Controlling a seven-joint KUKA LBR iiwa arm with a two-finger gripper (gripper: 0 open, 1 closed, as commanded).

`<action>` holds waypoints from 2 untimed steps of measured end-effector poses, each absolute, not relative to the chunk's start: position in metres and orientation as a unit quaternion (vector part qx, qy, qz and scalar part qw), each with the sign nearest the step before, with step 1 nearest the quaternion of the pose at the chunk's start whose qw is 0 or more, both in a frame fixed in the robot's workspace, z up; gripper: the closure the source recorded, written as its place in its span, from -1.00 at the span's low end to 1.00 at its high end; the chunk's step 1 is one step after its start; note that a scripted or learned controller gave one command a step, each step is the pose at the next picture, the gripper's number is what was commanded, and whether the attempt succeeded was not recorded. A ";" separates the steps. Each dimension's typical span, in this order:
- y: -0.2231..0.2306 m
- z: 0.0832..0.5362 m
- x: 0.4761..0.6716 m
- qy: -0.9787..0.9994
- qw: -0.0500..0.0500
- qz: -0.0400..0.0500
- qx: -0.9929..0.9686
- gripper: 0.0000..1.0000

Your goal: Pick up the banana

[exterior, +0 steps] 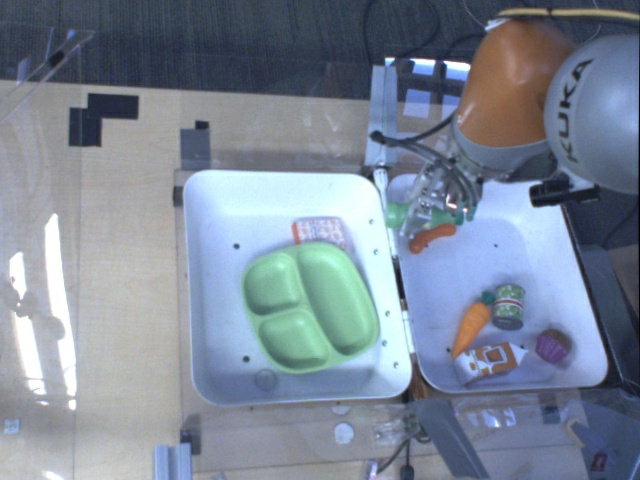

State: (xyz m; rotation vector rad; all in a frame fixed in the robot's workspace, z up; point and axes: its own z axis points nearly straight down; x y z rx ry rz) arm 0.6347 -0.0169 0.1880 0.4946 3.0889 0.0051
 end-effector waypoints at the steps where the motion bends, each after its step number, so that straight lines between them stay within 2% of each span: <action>1: -0.048 0.186 0.557 0.998 0.005 0.001 0.061 1.00; 2: 0.006 0.186 0.620 0.998 0.005 0.001 0.058 1.00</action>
